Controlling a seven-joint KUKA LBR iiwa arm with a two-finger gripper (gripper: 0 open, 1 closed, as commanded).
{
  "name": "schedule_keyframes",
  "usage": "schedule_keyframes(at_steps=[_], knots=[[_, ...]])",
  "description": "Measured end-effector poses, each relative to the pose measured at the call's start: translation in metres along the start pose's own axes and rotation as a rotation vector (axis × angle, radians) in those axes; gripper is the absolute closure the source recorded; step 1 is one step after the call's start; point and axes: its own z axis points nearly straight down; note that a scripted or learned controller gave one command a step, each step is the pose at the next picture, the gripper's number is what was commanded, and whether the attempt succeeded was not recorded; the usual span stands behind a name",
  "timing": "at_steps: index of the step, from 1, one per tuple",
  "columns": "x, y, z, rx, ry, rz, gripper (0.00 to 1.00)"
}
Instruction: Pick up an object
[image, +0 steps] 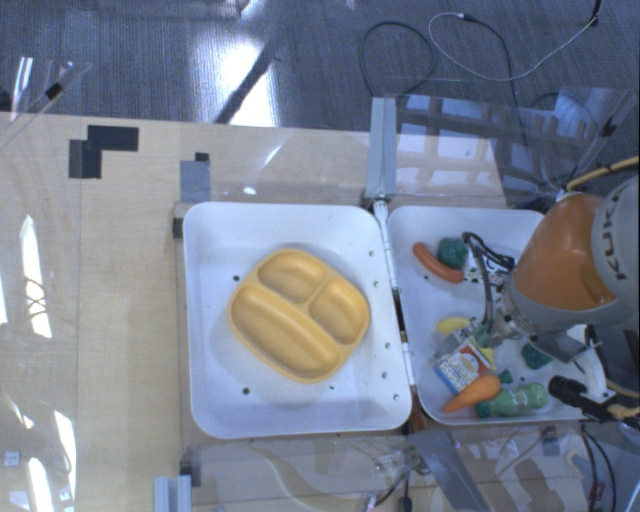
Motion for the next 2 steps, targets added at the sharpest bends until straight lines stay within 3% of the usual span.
schedule_keyframes(at_steps=[1, 2], knots=[[-0.001, 0.004, -0.012, -0.008, -0.004, -0.001, 1.00], [0.008, 0.068, -0.096, 0.006, 0.000, 0.197, 1.00]])
